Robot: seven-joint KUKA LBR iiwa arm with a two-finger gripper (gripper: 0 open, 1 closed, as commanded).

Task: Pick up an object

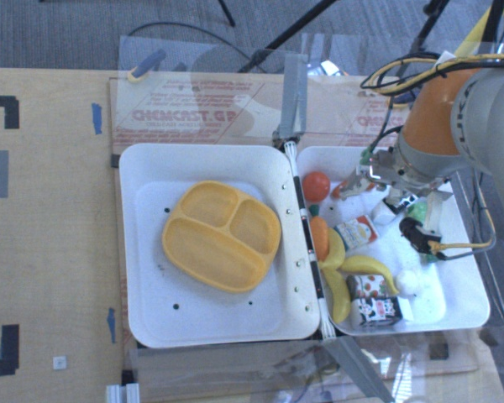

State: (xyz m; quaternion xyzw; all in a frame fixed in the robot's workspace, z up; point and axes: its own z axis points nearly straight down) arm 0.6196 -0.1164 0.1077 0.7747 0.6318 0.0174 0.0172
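Note:
The right bin [466,309] holds several items. A red tomato [316,185] lies at its back left, an orange [319,238] sits just in front of it, and two yellow bananas [359,267] curve along the left side. A small printed carton [355,232] lies in the middle and a strawberry-printed carton [375,310] at the front. My gripper [371,183] reaches down into the back of this bin, just right of the tomato and above the small carton. Whatever lies under it is hidden by the wrist.
The left bin [143,309] bears a yellow divided plate [221,235]. A white round item [412,282] and a green piece [417,211] lie on the right bin's right side. A clear plastic sheet [193,107] covers the bench behind the bins.

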